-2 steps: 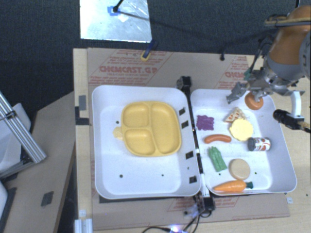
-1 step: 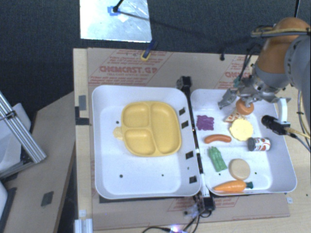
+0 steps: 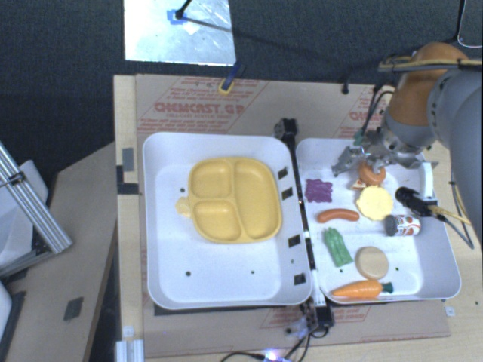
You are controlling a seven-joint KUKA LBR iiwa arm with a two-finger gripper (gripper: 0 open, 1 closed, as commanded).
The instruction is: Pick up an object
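Two white bins sit side by side: the left bin (image 3: 162, 277) holds one yellow divided plate (image 3: 230, 200); the right bin (image 3: 441, 274) holds eight toys. The gripper (image 3: 367, 161) hangs low at the far end, fingers spread, touching one orange piece (image 3: 371, 175). Nearby lie one purple grape bunch (image 3: 318, 190), sausage (image 3: 338, 216), yellow disc (image 3: 375, 203), can (image 3: 405, 225), green vegetable (image 3: 337, 246), tan bun (image 3: 372, 262), carrot (image 3: 360, 289).

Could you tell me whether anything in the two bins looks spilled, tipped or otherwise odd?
The small can in the right bin lies on its side rather than upright. The rest looks ordinary: toy foods lie scattered there, and the yellow tray sits flat in the left bin.
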